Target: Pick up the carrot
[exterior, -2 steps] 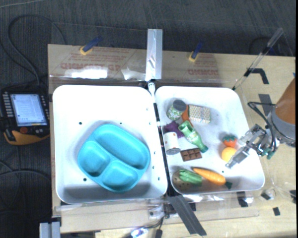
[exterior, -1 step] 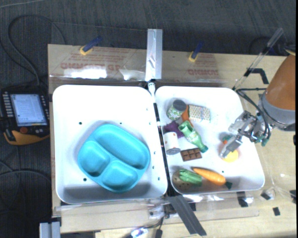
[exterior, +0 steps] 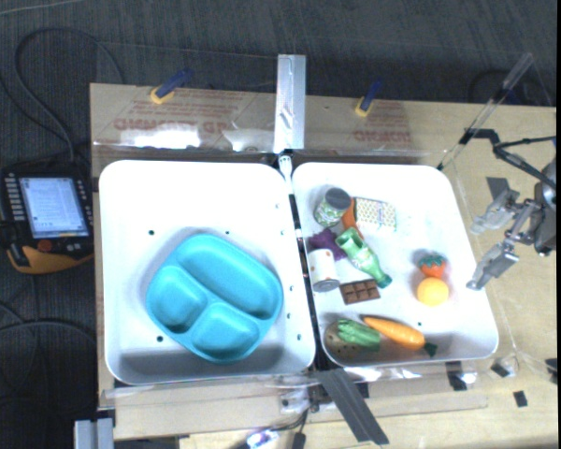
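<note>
well right of the carrot point(exterior: 394, 331), gripper point(exterior: 501, 249) beyond the bin's rim point(exterior: 467, 227)

The table point(exterior: 421, 120) is a pale wooden board standing on dark carpet. Two shallow white bins rest on it side by side, the left bin point(exterior: 131, 195) touching the right bin point(exterior: 449, 204) along a central seam, and clear plastic sheeting point(exterior: 196, 124) lies across the far edge.

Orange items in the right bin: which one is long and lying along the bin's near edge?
The carrot, an elongated orange piece lying flat by the near wall. The orange fruit and the tomato-like piece above it are both round.
</note>
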Robot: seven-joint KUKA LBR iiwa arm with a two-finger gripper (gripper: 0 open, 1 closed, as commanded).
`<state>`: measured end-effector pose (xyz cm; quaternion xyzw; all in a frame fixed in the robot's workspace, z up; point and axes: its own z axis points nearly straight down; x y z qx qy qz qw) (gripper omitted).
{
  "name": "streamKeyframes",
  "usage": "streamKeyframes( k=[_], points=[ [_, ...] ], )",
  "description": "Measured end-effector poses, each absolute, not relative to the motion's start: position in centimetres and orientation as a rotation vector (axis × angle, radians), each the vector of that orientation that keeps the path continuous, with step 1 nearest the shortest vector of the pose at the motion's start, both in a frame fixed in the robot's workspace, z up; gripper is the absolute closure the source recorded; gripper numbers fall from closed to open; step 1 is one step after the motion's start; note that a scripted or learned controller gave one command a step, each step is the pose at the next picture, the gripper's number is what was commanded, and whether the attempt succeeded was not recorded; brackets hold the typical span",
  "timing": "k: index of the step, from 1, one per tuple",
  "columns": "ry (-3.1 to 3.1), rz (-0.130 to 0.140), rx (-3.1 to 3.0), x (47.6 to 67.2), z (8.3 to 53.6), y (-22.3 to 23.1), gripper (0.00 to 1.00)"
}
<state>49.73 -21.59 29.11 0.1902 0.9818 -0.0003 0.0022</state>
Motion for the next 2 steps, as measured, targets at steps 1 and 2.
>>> streamKeyframes(
  k=[1, 2],
  points=[
    [3.123, 0.0, 0.341, 48.5, 19.3, -22.3, 0.0],
    [3.13, 0.0, -0.193, 48.6, 30.0, -22.2, 0.0]
  ],
)
